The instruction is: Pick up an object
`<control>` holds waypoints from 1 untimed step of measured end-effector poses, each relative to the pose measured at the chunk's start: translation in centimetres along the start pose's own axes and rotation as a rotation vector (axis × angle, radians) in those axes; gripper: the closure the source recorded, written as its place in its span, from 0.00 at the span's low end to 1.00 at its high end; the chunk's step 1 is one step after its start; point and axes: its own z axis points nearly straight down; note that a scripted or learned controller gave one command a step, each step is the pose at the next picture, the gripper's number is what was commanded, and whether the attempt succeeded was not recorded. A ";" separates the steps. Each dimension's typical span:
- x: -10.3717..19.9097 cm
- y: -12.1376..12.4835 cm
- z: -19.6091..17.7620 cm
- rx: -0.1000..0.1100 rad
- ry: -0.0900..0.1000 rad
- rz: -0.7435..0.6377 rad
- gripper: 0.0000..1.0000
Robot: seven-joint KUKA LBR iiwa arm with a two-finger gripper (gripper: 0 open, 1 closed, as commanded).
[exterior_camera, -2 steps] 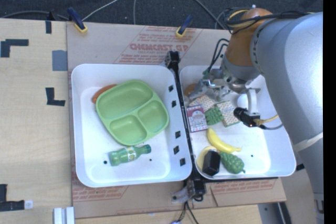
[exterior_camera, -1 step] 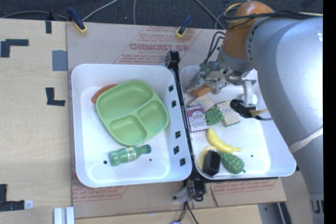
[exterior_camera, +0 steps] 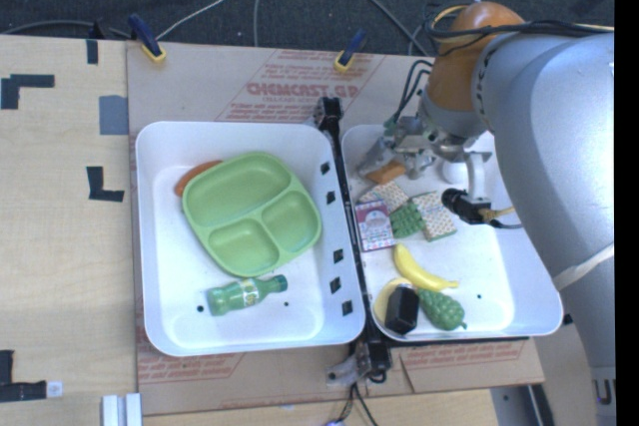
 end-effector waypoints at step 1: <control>0.0 0.0 0.0 0.000 0.000 -0.001 0.00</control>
